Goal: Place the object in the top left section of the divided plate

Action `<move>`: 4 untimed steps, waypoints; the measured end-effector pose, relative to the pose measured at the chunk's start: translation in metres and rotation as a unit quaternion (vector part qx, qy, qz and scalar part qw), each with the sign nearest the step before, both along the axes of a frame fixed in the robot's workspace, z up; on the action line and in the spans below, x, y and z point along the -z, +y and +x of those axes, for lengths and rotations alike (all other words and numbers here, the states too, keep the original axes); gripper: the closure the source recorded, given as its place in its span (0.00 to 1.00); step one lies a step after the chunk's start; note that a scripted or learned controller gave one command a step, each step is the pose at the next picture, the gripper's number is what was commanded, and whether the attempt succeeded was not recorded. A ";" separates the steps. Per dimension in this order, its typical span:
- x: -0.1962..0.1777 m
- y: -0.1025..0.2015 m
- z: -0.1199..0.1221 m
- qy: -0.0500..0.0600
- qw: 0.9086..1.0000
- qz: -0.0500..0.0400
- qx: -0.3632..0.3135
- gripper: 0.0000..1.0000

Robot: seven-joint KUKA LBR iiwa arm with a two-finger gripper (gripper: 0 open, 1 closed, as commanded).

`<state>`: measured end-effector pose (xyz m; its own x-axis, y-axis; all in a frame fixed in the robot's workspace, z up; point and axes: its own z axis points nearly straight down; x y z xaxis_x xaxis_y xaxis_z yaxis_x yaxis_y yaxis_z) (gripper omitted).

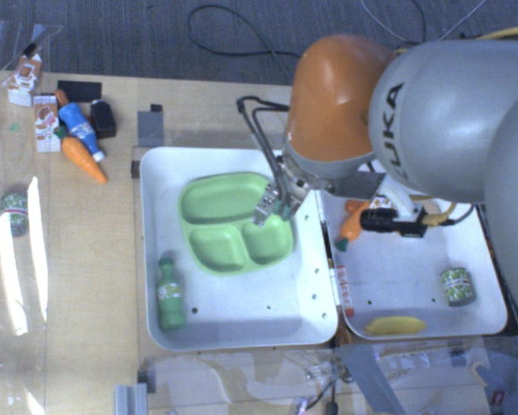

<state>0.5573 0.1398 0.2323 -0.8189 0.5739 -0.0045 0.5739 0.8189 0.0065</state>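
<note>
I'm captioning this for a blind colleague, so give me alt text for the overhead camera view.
A grey and orange robot arm's gripper hangs over a green divided plate in the left white bin, with a green bottle lying beside the plate. The right bin holds a banana, a small can and a carrot.

Bright even light; glare streak on bench (16,258) left; slight softness.

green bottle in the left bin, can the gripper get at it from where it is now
Probably yes: the green bottle lies alone near the left bin's front-left corner, nothing over it. The gripper sits above the divided plate, close by.
</note>
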 end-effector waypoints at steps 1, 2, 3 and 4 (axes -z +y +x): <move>0.103 -0.012 -0.023 0.001 0.998 0.000 -0.070 1.00; -0.022 -0.046 -0.069 -0.001 0.993 -0.001 -0.115 1.00; -0.078 0.003 -0.069 -0.001 0.990 -0.001 -0.140 1.00; 0.082 -0.018 -0.070 0.001 0.968 -0.002 -0.250 1.00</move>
